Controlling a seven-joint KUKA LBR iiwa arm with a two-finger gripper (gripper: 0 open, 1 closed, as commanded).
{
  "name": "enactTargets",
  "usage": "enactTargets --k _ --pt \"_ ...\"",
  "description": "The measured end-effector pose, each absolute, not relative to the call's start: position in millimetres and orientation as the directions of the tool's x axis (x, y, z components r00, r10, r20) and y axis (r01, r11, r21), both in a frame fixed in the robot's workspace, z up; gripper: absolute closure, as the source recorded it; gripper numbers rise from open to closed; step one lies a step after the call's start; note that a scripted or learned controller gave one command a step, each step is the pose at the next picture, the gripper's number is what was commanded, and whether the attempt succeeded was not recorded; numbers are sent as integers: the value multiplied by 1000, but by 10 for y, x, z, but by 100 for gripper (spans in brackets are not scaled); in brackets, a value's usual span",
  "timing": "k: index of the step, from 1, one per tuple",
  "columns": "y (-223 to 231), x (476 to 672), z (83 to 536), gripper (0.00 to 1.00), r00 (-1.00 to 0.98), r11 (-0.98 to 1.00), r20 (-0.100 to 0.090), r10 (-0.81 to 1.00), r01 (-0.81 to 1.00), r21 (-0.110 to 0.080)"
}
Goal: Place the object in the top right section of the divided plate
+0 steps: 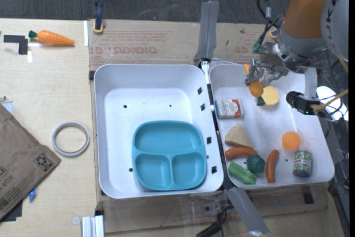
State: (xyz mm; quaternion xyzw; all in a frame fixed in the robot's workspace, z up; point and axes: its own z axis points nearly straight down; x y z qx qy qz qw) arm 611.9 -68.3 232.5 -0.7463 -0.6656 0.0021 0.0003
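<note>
The blue divided plate (pixel 168 125) lies in the left bin (pixel 111 119), with one wide section at the back and two smaller ones at the front. My gripper (pixel 258 78) hangs over the back of the right bin (pixel 316 119). Directly under it is a small orange piece (pixel 255 88), touching or nearly touching it; I cannot tell whether it is held. A pale yellow piece (pixel 270 96) lies just to the right of the orange one.
The right bin also holds a small carton (pixel 228 109), a tan wedge (pixel 237 135), two sausages (pixel 239 152) (pixel 270 166), green vegetables (pixel 242 172), an orange ball (pixel 290 140) and a can (pixel 302 164). A carrot (pixel 52 38), a tape ring (pixel 70 138) and a paper bag (pixel 22 164) lie on the bench to the left.
</note>
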Motion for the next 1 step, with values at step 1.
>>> enactTargets --k 1 --pt "142 6459 1902 100 158 -158 -2 987 987 -3"
